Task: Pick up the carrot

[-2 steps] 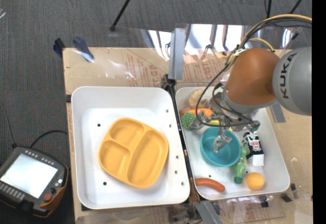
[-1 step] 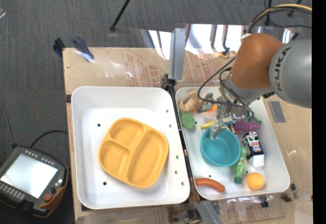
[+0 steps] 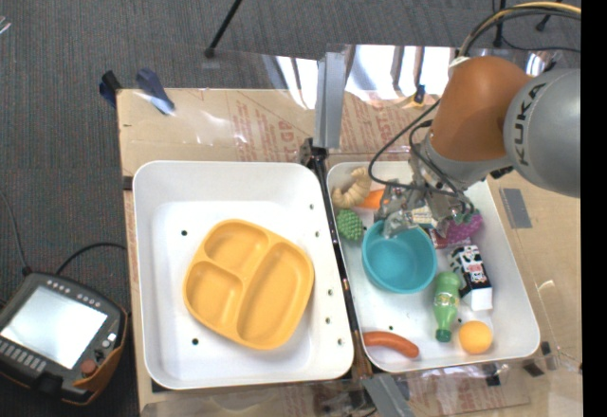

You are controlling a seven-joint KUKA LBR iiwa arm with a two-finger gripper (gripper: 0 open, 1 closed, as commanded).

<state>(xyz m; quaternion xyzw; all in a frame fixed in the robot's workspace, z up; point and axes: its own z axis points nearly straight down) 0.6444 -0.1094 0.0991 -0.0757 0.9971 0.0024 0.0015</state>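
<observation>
I see the gripper [image 3: 410,208] low in the right bin [image 3: 517,311], above the far rim of the teal bowl [image 3: 398,261]. The carrot [image 3: 376,198] lies just beside it at the bin's far left, near the ginger root [image 3: 353,185]. I cannot tell the claw's opening or contents.

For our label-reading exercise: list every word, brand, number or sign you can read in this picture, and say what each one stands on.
"KUKA": on the grey arm.
Red print on the cardboard under the plastic sheet: mirrored and faint, not readable.
Carton with black-and-white markings: print too small to read.
Pendant screen: blank glare, nothing legible.
</observation>
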